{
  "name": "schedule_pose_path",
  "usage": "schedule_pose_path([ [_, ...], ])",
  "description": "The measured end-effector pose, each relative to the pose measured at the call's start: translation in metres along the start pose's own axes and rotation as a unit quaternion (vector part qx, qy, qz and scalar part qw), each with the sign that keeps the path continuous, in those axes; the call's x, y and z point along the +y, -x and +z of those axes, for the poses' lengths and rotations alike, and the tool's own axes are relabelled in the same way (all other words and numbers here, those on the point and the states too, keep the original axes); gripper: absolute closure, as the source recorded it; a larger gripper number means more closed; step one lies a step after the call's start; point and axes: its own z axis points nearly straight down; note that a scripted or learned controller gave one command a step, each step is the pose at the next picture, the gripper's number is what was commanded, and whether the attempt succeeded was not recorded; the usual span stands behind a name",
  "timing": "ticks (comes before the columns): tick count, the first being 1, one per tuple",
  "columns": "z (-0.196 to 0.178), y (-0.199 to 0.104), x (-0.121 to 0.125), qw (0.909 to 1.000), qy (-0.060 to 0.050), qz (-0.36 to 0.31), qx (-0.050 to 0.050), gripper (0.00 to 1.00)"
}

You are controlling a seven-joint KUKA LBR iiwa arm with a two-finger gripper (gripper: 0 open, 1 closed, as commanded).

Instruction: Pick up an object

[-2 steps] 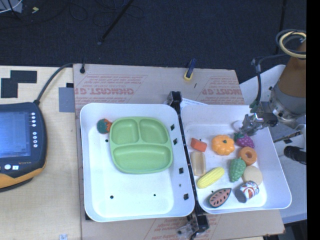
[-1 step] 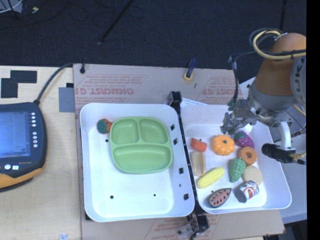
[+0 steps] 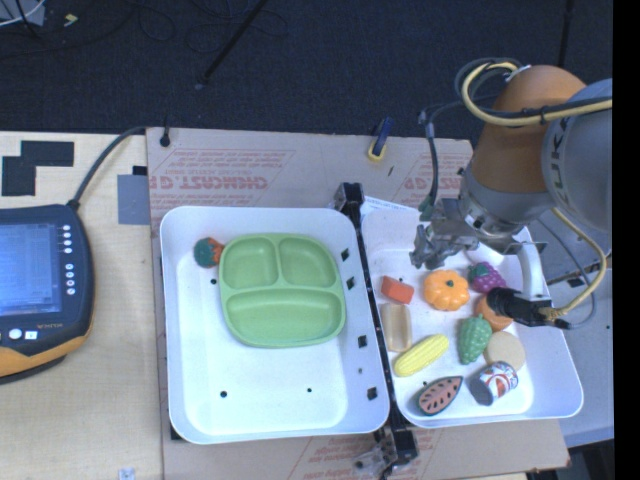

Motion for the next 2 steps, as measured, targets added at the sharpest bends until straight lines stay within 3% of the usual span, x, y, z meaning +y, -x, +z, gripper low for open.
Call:
schedule_pose_path([
  [2, -0.001, -0.103, 0.026, 1.0, 0.001, 0.0, -0.001, 1.0],
])
